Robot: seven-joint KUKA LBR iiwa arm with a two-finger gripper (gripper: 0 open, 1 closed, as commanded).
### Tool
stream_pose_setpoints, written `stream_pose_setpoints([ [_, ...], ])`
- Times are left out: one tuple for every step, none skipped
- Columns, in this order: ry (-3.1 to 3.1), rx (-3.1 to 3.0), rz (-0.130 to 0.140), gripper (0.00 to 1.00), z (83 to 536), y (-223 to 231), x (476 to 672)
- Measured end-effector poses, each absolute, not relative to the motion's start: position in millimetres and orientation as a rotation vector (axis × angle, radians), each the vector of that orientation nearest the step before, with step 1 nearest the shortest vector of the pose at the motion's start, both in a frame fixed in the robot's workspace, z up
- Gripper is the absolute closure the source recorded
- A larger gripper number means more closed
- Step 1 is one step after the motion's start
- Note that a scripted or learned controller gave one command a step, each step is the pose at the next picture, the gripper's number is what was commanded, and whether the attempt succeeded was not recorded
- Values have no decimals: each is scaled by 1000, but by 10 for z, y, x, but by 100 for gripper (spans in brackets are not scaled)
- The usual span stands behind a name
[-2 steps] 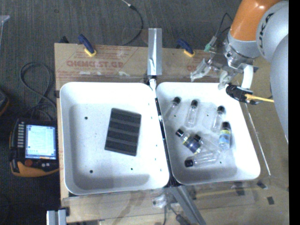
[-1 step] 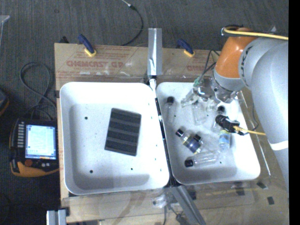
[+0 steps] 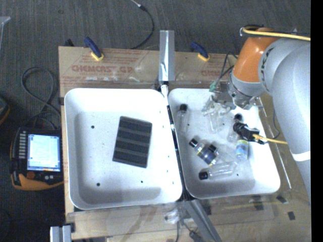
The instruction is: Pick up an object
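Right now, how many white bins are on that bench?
2. The left bin holds a dark ridged pad; the right bin, under the gripper, holds small bottles.

We take this for a robotics lab or test cell: a plywood bench (image 3: 126,69) held by blue clamps (image 3: 93,48), two white bins (image 3: 75,135) set side by side, a teach pendant (image 3: 38,158) with a lit screen on the dark carpeted floor, and loose cables (image 3: 146,14).

Pendant (image 3: 38,158) left of bench, 2 clamps (image 3: 93,48).
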State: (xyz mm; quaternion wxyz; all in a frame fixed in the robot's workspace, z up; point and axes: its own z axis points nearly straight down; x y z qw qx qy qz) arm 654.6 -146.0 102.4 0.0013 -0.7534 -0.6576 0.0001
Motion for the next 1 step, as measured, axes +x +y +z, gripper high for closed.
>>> stream_pose_setpoints([
  [-1927, -2483, 3, 100, 2386, -1467, 6685],
])
